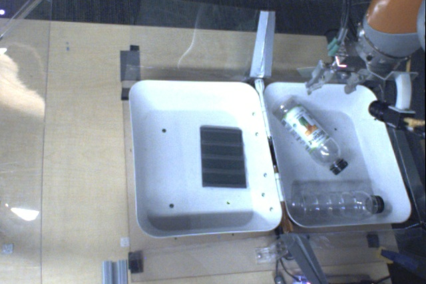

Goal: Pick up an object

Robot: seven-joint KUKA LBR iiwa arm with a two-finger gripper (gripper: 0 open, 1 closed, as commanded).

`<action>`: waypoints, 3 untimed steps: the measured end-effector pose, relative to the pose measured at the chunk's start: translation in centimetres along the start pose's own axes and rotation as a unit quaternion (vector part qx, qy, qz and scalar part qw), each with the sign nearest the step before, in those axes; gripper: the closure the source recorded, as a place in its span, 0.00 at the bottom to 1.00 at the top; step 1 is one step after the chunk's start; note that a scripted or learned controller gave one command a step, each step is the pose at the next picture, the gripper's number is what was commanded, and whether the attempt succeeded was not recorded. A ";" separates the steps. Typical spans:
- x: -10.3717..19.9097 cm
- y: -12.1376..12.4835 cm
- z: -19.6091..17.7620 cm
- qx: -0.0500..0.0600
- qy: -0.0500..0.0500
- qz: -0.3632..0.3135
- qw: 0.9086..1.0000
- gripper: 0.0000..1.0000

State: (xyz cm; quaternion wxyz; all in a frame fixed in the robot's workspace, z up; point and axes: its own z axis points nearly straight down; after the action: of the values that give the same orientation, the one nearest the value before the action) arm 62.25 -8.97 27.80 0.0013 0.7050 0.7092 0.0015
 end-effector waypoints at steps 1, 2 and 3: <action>0.3 0.7 13.3 0.001 0.000 -0.084 0.996 0.00; -4.2 -1.2 18.4 -0.008 -0.003 -0.089 0.996 0.00; -4.1 -1.0 17.2 -0.010 -0.003 -0.089 0.996 1.00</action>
State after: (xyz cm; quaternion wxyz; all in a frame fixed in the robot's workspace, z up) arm 61.31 -13.07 10.58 0.0100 0.6388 0.7693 0.0065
